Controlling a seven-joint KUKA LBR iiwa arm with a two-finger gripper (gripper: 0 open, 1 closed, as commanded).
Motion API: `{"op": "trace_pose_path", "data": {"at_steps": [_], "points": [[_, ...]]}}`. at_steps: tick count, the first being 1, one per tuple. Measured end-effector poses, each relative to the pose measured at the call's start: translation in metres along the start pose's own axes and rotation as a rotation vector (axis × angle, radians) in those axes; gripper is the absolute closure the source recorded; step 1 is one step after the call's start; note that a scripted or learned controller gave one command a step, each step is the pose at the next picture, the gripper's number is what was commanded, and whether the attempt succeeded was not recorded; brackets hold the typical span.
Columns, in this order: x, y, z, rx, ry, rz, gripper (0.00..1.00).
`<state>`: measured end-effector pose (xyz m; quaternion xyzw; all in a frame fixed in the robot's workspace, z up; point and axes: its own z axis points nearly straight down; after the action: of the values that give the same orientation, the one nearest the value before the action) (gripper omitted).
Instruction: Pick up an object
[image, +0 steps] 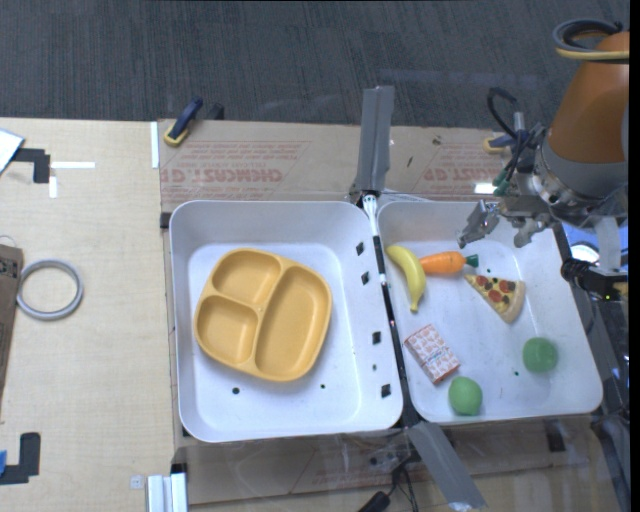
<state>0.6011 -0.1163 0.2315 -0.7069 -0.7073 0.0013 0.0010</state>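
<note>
Gripper (497, 223) hangs over the far part of the right bin (575, 300), jaws spread and holding nothing, apparently poised to descend on a target. Nearest candidates: toy carrot (442, 263), lying just beside the toy banana (408, 274), and the pizza slice (498, 294) near them. Biscuit packet (432, 354) and two green balls (464, 395) (540, 354) lie towards the near side, loosely scattered. Left bin (185, 300) carries a yellow divided plate (263, 313). Desk (80, 380) is pale wood; tape roll (47, 288) at left, dark carpet beyond.
</note>
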Motion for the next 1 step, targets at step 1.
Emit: {"op": "trace_pose_path", "data": {"at_steps": [1], "points": [[-0.0205, 0.0278, 0.1249, -0.001, 0.000, -0.010, 0.00]]}}
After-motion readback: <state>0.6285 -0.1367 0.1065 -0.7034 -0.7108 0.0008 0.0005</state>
